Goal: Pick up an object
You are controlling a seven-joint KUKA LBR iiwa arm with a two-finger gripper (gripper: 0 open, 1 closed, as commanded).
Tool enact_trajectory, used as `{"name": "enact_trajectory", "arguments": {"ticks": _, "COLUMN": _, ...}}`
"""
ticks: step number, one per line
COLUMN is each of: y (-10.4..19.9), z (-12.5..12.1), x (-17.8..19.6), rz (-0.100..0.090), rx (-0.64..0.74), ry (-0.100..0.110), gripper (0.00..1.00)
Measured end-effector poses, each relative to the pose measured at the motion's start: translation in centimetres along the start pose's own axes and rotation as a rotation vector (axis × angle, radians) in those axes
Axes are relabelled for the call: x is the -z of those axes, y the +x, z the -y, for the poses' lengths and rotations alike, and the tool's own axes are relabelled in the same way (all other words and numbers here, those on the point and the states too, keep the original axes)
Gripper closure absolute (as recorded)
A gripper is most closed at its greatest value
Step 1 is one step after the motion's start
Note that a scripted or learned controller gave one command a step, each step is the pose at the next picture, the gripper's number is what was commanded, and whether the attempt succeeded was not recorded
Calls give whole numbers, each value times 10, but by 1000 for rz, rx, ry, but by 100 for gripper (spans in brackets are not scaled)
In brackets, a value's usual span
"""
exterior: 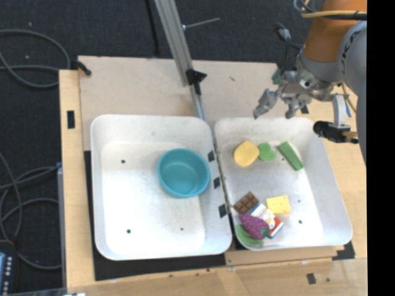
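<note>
My gripper (281, 105) hangs above the back edge of the right bin (327, 184), its two grey fingers spread open with nothing between them. Below and in front of it lie a yellow lemon-shaped piece (245, 153), a small round green piece (266, 152) and a long green block (290, 155). Nearer the front of that bin sit a brown chocolate bar (246, 201), a yellow cheese wedge (278, 205), a red and white packet (269, 219) and a purple grape bunch (253, 226) on a green leaf.
A teal bowl (183, 172) sits in the left bin (117, 159). A slanted aluminium post (176, 39) rises behind the divide between the bins. Cables lie on the dark floor to the left.
</note>
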State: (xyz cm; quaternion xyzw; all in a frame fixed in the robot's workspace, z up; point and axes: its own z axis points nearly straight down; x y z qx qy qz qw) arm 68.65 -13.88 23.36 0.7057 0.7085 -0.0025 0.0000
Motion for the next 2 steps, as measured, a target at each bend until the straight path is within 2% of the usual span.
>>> {"name": "enact_trajectory", "arguments": {"ticks": 1, "y": -7, "z": 3, "x": -44, "rz": 0, "rx": -5, "ry": 0, "gripper": 0}}
{"name": "enact_trajectory", "arguments": {"ticks": 2, "y": -2, "z": -1, "x": -103, "rz": 0, "rx": -1, "ry": 1, "gripper": 0}}
